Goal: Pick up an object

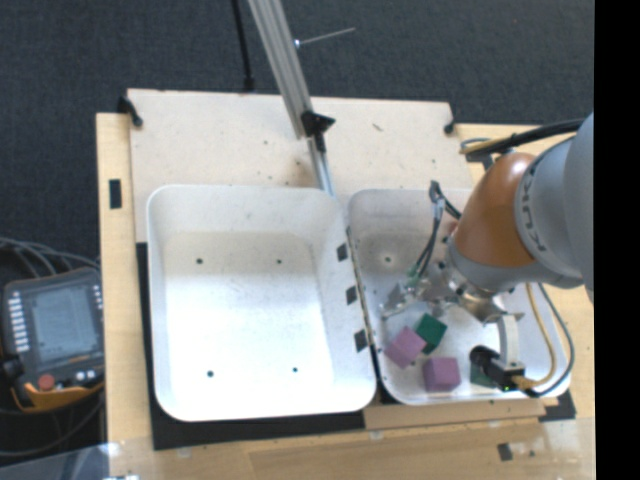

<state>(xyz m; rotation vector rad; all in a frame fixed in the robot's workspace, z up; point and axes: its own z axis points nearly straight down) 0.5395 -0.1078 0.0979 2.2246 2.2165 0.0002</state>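
surrounding the pincer (428, 296): right white bin (378, 230). lying just left of it: left white bin (250, 298). leaning away up-left: aluminium pole (285, 58). sitting far left, off the bench (200, 138): teach pendant (55, 320). spreading beyond: dark carpet (100, 38).

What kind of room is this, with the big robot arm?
Probably a robot lab or test bench. A grey and orange arm reaches into white bins holding small blocks, and a handheld control screen sits beside the bench.

grey arm (560, 203) with orange band (490, 218) and thin dark cables.
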